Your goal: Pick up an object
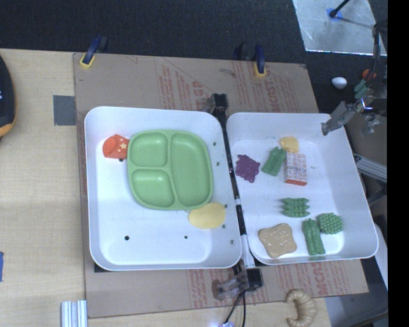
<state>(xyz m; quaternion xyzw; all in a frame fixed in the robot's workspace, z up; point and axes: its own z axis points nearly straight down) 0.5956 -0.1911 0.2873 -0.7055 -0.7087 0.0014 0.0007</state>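
Note:
The right bin [341, 182] holds several small toy foods: a purple grape bunch [247, 167], a green pickle [274, 161], a small yellow piece [289, 144], a red and white carton [296, 169], a green pea pod [295, 207], a bumpy green piece [330, 222], a long green vegetable [312, 238] and a tan slice of toast [278, 240]. My gripper [330, 125] pokes in as a grey shape over the far right corner of this bin, apart from all the objects.
The left bin [102, 203] holds a green divided plate [170, 169], a red piece with a yellow star [114, 146] and a yellow lemon-like piece [207, 216]. A curled tan object [301, 308] lies on the cardboard in front of the right bin.

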